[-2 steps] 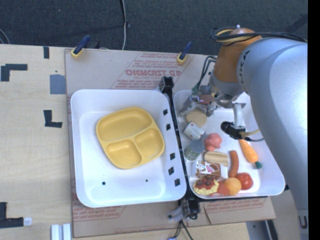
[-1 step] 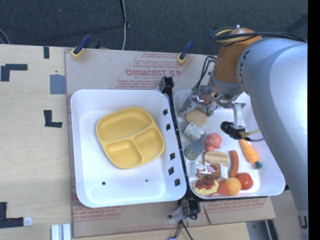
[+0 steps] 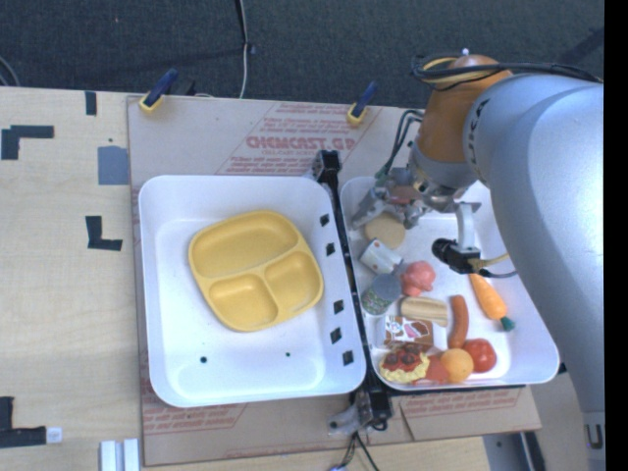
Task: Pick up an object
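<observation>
The gripper (image 3: 392,202) hangs in the right bin's upper part, directly above a round tan bread-like piece (image 3: 386,231); its grip state cannot be told.

Two shallow white bins sit side by side: the left bin (image 3: 167,361) and the right bin (image 3: 530,356). The left one contains one yellow divided plate (image 3: 255,268). The right one contains one carrot (image 3: 488,297), one tomato (image 3: 481,354), one orange (image 3: 456,365), one sausage (image 3: 458,322), one pink piece (image 3: 419,276) and one pizza slice (image 3: 404,365). Two clamps (image 3: 157,91) grip the board's far edge.
</observation>
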Robot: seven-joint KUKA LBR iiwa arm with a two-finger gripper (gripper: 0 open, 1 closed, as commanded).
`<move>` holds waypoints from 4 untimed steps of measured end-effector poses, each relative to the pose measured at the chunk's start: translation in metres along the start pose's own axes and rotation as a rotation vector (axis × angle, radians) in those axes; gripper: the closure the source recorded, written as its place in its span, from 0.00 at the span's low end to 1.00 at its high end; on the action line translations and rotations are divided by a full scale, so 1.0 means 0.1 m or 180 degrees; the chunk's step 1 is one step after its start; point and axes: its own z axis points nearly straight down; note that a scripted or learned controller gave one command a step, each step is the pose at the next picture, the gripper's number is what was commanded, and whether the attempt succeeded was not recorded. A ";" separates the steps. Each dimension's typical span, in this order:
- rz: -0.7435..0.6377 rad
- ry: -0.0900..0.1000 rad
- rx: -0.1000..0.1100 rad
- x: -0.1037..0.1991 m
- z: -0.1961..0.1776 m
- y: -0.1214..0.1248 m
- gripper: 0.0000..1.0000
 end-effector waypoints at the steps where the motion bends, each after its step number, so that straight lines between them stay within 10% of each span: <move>1: -0.0001 0.0007 -0.0005 -0.06 0.00 0.00 0.00; 4: -0.0001 0.0007 -0.0001 -0.01 0.00 -0.05 0.00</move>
